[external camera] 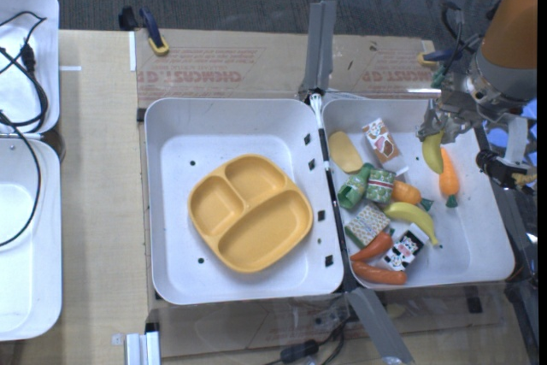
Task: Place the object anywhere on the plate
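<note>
A yellow sectioned plate (249, 214) lies in the left white bin (171, 184) with nothing on it. Over the far right part of the right bin (483, 248), my gripper (439, 132) is shut on a small curved yellow toy (433, 154), which hangs from between its dark fingers. An orange carrot toy (448, 175) lies just to the right of that yellow piece on the bin floor. The plate is well to the left of the gripper, beyond the wall between the bins.
The right bin holds several toy foods: a tan oval (346, 151), a small carton (380, 141), green packs (363, 184), a banana (412, 218), a cracker (367, 223), red sausages (376, 261). A grey post (320, 47) stands behind the bins' shared wall.
</note>
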